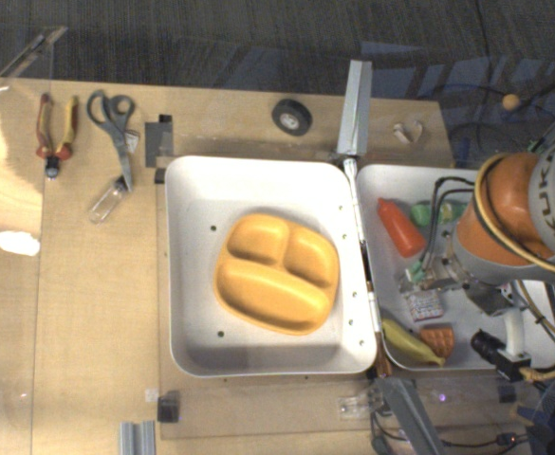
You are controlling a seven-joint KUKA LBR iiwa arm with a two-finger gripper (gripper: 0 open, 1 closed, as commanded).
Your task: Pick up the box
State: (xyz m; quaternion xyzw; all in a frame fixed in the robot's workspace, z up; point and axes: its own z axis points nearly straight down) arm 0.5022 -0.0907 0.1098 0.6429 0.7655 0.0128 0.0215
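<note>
As the pale wooden table (pixel 68 301) spreads under everything, it carries two shallow white bins side by side. The left bin (pixel 196 254) holds one big yellow moulded lump (pixel 277 271) shaped like a loaf in three bulges, lying near the middle of its floor. The right bin (pixel 377 183) is crowded, and the grey arm (pixel 505 254) with its orange band leans in over it from the right, its wrist end low over the bin's middle. The jaws sit down among cables and housing there, and I cannot tell whether they are spread or pressed together.

What looks like the box (pixel 424 305), small, pale and printed, lies on the right bin's floor just beneath the wrist end; contact cannot be made out. A yellow banana (pixel 408 341) lies along the near left corner, with a small reddish-brown block (pixel 437 337) beside it. An orange carrot-like piece (pixel 400 226) lies toward the far left. On the table beyond the left bin are scissors (pixel 118 136), red-handled pliers (pixel 55 131) and a dark tape roll (pixel 292 117).
</note>
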